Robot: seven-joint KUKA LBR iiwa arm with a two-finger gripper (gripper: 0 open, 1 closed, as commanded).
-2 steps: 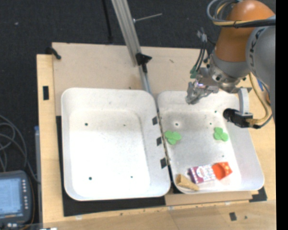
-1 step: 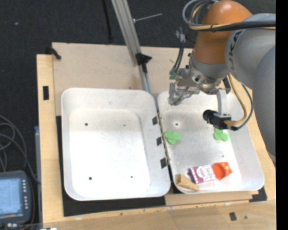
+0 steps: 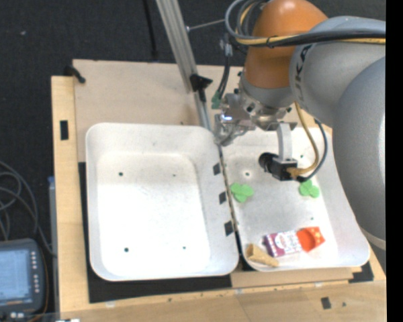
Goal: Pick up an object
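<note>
The left bin (image 3: 154, 200) and right bin (image 3: 275, 210) look like matt white plastic, faintly speckled. The worktop (image 3: 127, 92) is pale, dull wood. The arm's orange band (image 3: 279, 39) is smooth and glossy. The slanted rail (image 3: 174, 32) is ribbed bare metal. The purple packet (image 3: 283, 243) has a shiny wrapper.

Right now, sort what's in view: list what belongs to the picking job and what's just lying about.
Job: claw; shallow white right bin; small green piece by the divider; small green piece further right; purple-and-white packet; orange-red block; tan scrap.
Lying about: shallow white left bin; grey handheld screen; slanted aluminium rail.
</note>
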